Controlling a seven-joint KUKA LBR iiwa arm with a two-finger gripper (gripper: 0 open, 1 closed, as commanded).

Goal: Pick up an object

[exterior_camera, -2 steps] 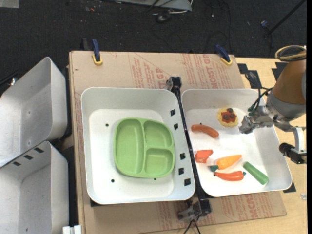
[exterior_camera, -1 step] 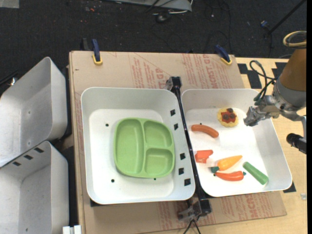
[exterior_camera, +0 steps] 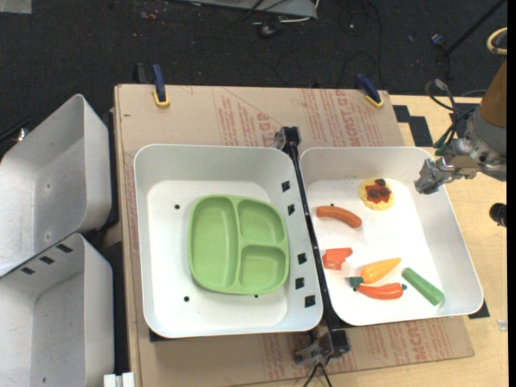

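The arm is cut off at the frame's right; its gripper (exterior_camera: 427,176) hovers over the right bin's (exterior_camera: 463,252) far right rim, too small to tell its state. Nearest it lies the small pizza toy (exterior_camera: 377,193); sausage (exterior_camera: 339,215) and pepper (exterior_camera: 379,269) sit beyond with open floor between.

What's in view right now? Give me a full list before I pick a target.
Bins: 2, white, side by side on bench.
Divided plate: 1, green, left bin.
Pizza toy: 1, yellow and red, right bin, far side.
Sausage: 1, orange-brown, right bin, left of pizza toy.
Red piece: 1, right bin, centre-left.
Orange pepper: 1, right bin, near side.
Red pepper: 1, below orange pepper.
Green vegetable: 1, right bin, near right.
Gripper: 1, grey, over right bin's far right rim.
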